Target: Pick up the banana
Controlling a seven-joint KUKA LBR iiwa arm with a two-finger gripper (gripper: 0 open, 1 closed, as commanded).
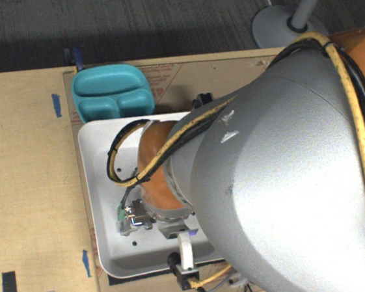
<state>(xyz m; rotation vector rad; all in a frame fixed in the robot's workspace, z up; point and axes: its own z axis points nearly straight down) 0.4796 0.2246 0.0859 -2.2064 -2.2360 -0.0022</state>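
Arm: I see the grey KUKA arm (290, 169) covering most of the right and centre of the frame, its orange band (156, 171) over the middle of the white bin (101, 204).
Gripper: the gripper (135, 219) hangs below the orange band at centre-left, low in the bin – seen from above, so I cannot tell how it is set or whether it grips anything.
Banana: I cannot locate it; no yellow fruit is visible on the bare bin floor at left, and my judgement is that it lies under the wrist or the arm body.
Step in hand: I judge this the descent or grasp attempt. To do it well I would keep the tool vertical, settle squarely across the fruit's narrow width, and confirm a hold before lifting.
Edges: the bin's left wall is near the gripper; the lower rim is just below the wrist hardware. A black and yellow cable (121, 152) loops over the upper bin floor – a snag risk on any sideways move.
Open room: bare floor lies at the bin's upper left; the teal tray (112, 91) stands beyond the top rim, on the cardboard bench (30, 192).
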